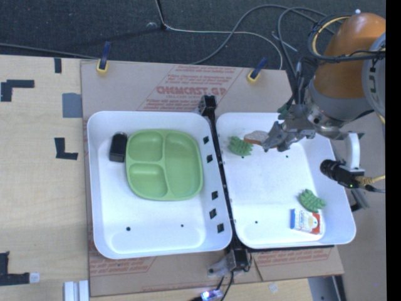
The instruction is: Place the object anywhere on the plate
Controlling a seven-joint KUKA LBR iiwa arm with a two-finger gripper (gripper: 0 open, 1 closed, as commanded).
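Note:
A green divided plate lies in the left bin. My gripper hangs low over the far part of the right bin. Just to its left lies a small brown and white piece, close to the gripper tip; contact cannot be made out. A green leafy piece sits beside that, near the divider between the bins.
A black block rests against the plate's left side. Near the right bin's front right corner lie a second green leafy piece and a small white carton. Cables trail behind the bins.

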